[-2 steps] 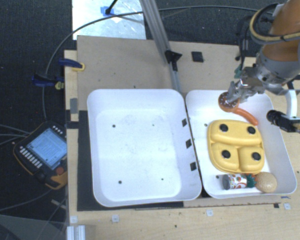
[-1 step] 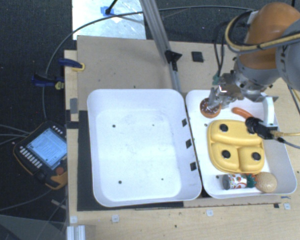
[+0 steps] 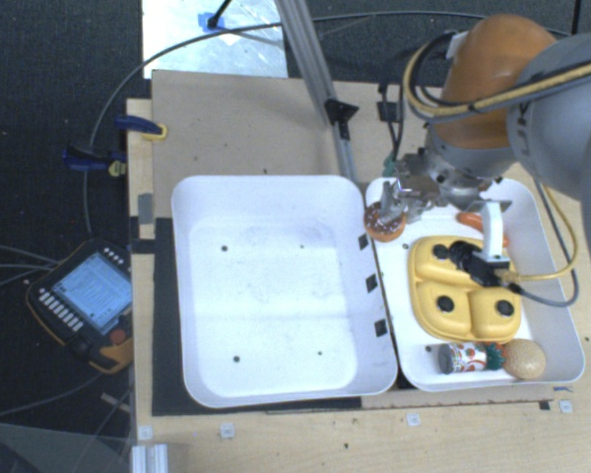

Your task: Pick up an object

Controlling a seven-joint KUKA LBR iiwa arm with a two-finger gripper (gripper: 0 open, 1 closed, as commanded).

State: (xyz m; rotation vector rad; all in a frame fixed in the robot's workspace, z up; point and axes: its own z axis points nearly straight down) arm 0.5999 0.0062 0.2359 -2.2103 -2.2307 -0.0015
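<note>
Near edge of right bin: a tan ball lies in the near right corner of the right bin; just left of it a small printed can lies on its side, with a bit of green between the two that is too small to make out.
Middle of right bin: a yellow moulded tray with rounded hollows fills most of the floor, running from just beyond the can toward the far side.
Left bin: the left bin stands touching the right one, side by side on the counter.
Far left corner of right bin: a brown round thing sits by the bin's left wall, just beyond the yellow tray's far left corner.
Claw: the claw hangs right above the brown round thing, at or very close to it; whether it is wide, narrow or gripping cannot be told from this slant.
Far side of right bin: an orange piece shows to the right of the claw, partly covered.
Arm: the grey arm with its orange band comes in from the far right.
Left of counter: a handheld screen unit lies off the counter; blue clamps grip the counter's far left edge.
</note>
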